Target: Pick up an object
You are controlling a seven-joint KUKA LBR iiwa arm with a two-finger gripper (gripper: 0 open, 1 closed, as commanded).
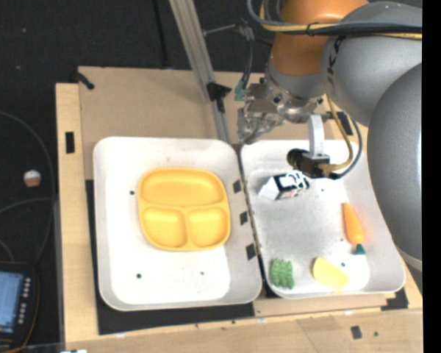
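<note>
tray [184,209] in left bin [117,271], carrot [353,225] in right bin [309,219]

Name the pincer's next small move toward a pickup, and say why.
Probably shift the pincer a little toward the small white and black carton and lower it. The pincer sits over the far corner of the right bin, near the divider, with nothing between its fingers, and the carton looks like the nearest item.

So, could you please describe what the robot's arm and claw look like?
The smooth, rounded grey arm carries a glossy orange band above the wrist. Thin cables loop beside it. The small metallic grey claw hangs below the wrist, with a black fitting on a white bracket nearby.
</note>
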